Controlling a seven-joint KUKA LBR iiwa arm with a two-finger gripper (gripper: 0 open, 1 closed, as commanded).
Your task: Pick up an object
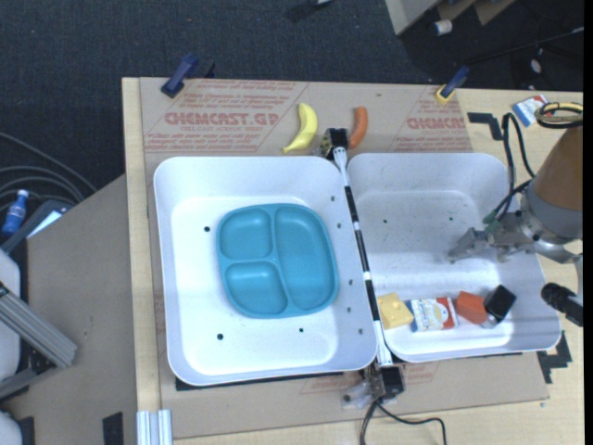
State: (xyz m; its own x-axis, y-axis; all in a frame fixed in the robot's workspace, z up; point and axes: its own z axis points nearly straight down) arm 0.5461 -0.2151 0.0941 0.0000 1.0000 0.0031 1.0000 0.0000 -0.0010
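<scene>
Along the right bin's (435,179) near wall, just below the gripper (466,246), lie a red-and-white carton (433,314), yellow block (394,311), orange piece (471,307) and black piece (500,301). Whether the gripper is clenched cannot be told. Far to its left sits a blue divided plate (277,259) in the left bin (185,248).

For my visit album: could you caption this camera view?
Robot arm's tool over the right bin; a blue divided plate in the left bin.
</scene>
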